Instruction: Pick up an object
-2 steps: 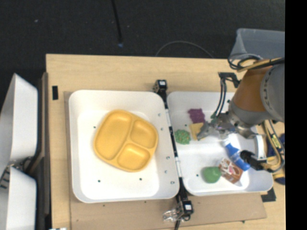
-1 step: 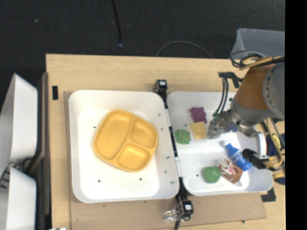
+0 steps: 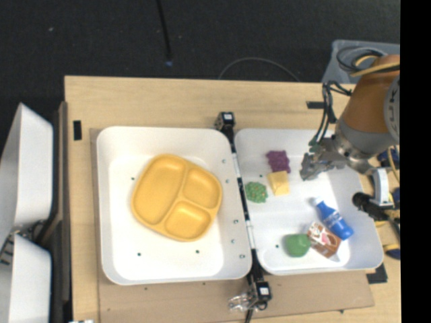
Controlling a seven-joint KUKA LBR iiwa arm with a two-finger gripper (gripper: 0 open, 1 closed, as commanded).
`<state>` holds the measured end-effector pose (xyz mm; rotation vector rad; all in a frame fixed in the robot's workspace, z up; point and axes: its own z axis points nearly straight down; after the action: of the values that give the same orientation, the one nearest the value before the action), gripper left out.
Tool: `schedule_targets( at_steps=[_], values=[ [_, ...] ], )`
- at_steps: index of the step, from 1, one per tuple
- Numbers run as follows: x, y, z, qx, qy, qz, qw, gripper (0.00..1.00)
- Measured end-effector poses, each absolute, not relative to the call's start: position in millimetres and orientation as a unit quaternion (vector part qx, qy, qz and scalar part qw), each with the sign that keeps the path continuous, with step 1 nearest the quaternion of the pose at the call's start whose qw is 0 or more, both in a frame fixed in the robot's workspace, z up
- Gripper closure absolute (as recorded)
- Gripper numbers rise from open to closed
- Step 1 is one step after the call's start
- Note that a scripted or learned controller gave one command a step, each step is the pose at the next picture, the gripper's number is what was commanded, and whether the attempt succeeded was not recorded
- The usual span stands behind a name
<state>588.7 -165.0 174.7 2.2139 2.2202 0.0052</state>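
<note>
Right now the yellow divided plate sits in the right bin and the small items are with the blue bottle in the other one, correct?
Not quite. The camera view shows the yellow divided plate in the left bin. The small items lie with the blue bottle in the right bin.

Looking down at a slant from above the bench, far enough back for catching both white bins: left bin and right bin side by side, arm reaching in from the right.
</note>
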Motion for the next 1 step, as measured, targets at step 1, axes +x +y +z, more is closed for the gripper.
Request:
schedule_targets(
  at_steps=[1],
  values=[
    [590.0, -166.5, 228.8, 0.706, 0.708, 0.0015, 0.003, 1.00]
  ],
)
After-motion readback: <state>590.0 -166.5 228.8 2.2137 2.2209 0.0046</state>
